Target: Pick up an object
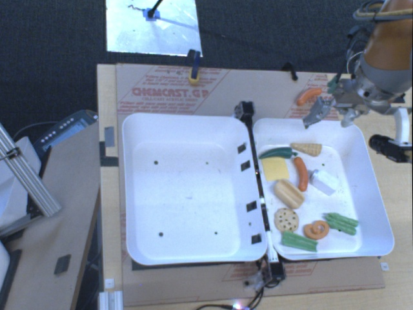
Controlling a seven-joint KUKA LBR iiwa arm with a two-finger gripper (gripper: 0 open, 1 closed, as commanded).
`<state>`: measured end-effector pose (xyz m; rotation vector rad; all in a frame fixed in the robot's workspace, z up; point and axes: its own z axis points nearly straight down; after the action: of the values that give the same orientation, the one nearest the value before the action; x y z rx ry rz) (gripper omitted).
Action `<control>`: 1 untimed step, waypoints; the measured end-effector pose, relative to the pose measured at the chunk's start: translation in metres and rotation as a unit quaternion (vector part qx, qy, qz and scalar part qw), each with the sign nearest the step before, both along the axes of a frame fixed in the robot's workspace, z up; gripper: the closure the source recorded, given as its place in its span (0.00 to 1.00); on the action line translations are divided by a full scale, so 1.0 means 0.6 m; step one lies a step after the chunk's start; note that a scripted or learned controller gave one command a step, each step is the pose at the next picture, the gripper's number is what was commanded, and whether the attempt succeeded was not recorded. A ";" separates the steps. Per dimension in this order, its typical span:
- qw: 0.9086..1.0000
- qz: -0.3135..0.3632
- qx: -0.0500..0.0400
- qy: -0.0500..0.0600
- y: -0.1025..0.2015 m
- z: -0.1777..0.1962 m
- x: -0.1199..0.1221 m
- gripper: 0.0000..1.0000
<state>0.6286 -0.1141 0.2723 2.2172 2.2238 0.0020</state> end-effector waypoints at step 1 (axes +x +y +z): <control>1.000 -0.001 0.002 0.006 0.045 -0.234 -0.102 0.00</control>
<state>0.5674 -0.0870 0.1318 2.2262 2.2295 -0.0068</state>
